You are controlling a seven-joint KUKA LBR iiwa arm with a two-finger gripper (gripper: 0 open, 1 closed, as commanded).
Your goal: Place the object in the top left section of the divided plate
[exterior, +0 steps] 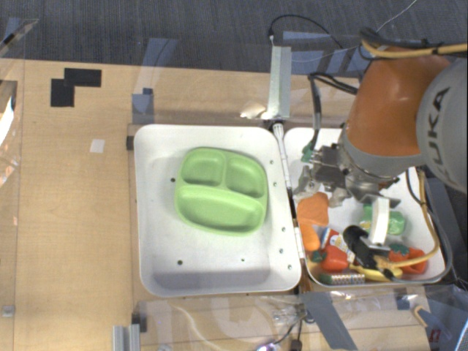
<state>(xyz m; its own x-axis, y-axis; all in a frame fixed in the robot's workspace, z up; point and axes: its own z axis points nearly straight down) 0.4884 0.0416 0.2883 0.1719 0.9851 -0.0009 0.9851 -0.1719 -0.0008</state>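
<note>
A light green divided plate (pixel 219 190) lies in the left white bin (pixel 157 269), with two small sections on its far side and one long section on its near side. Nothing lies in any of its sections. My gripper (pixel 319 183) hangs low over the right bin (pixel 436 273), near that bin's left wall. It sits just above an orange object (pixel 314 212). The wrist hides the fingertips.
Several small items crowd the near end of the right bin, among them a red pepper-like piece (pixel 335 259) and a green piece (pixel 395 224). A raised wall (pixel 287 196) separates the two bins. The arm's orange band (pixel 387 101) rises over the right bin.
</note>
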